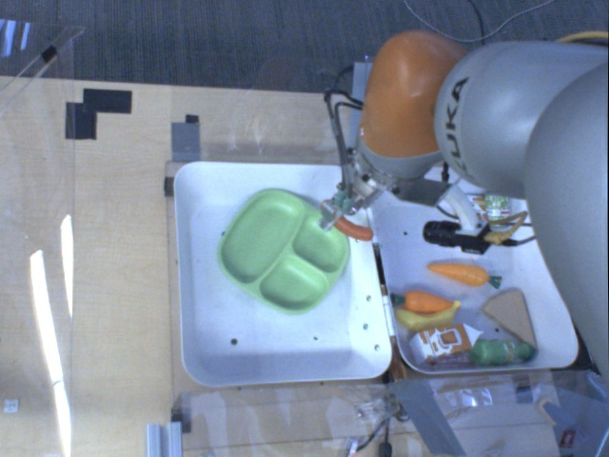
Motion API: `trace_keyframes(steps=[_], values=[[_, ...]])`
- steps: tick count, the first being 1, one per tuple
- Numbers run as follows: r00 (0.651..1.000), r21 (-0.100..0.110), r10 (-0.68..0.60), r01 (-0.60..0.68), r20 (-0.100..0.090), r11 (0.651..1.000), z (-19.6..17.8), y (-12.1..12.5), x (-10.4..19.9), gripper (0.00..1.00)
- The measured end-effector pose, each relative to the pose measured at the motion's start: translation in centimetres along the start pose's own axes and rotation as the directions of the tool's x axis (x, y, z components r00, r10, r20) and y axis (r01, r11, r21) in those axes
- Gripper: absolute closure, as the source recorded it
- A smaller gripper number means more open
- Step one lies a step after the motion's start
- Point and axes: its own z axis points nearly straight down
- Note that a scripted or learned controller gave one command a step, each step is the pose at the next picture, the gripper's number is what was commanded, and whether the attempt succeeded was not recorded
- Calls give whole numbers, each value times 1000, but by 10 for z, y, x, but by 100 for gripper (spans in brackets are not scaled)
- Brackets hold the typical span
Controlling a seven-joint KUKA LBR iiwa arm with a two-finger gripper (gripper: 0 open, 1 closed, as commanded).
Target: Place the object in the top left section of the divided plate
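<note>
A light green divided plate (283, 248) lies tilted in the left white bin (205, 331). My gripper (332, 216) hangs over the plate's right rim, reaching down from the orange-banded wrist. A small orange-red sausage-shaped object (356, 228) lies right at the gripper's tip, between the plate's edge and the bin's right wall. The view does not show whether the gripper holds it. The plate's sections hold nothing.
The right bin (557, 298) holds a carrot (461, 274), a second orange piece (424, 302) on a yellow one (419, 318), a tan wedge (510, 312), a small printed box (447, 343) and a green item (500, 352). The arm's bulk covers the upper right.
</note>
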Motion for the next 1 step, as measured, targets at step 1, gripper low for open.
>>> trace_keyframes(steps=[1], values=[[1000, 0, 1, -1, 0, 1000, 0, 0, -1, 0]])
